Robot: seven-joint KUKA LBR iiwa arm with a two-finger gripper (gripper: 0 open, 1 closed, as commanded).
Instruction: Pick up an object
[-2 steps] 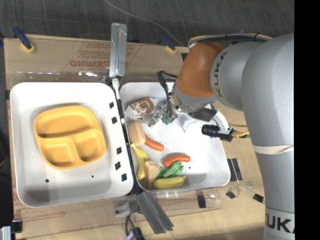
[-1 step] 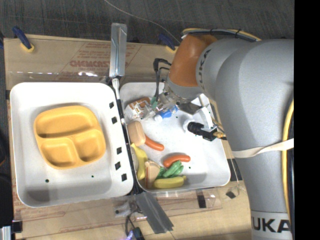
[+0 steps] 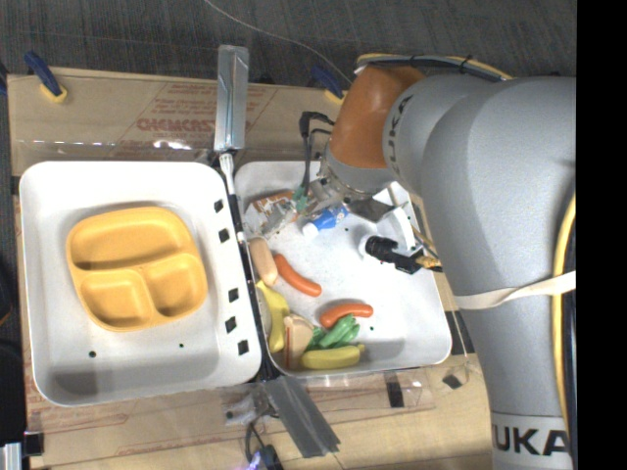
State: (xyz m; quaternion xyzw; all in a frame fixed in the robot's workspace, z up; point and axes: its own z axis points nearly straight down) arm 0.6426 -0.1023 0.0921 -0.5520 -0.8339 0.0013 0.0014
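A yellow divided tray (image 3: 137,264) lies in the left bin (image 3: 59,360). In the right bin (image 3: 421,306), toy foods crowd the near-left corner: a sausage (image 3: 263,260), an orange carrot (image 3: 298,275), a banana (image 3: 330,357), green pieces (image 3: 338,334). The gripper (image 3: 315,204) is low at the far-left corner, above small clutter; its opening cannot be judged.

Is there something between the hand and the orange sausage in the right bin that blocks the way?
Nothing visible blocks it. The hand is low at the far side of the right bin, and the orange sausage lies nearer the camera, with bare white floor between them. A tan sausage touches its left end.
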